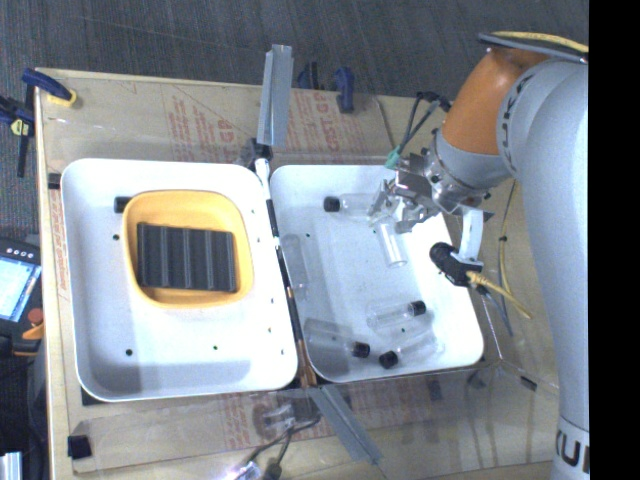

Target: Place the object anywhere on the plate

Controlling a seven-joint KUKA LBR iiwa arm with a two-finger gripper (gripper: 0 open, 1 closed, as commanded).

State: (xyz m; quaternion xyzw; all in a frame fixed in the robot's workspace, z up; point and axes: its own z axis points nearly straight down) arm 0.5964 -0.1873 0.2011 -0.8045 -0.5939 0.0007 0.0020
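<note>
A yellow plate point(186, 208) with a dark ribbed centre lies in the left white bin point(90, 348). Over the upper right part of the right bin point(330, 268) hangs my gripper point(394, 218), well to the right of the plate. A clear vial point(395, 248) juts down from between its fingers, its upper end pinched there. The fingers look shut on it.
Several more clear vials with black caps lie in the right bin: one near the top point(340, 205), one at the lower right point(400, 314) and two along the front edge point(350, 348) point(402, 354). A raised rim point(283, 268) divides the two bins.
</note>
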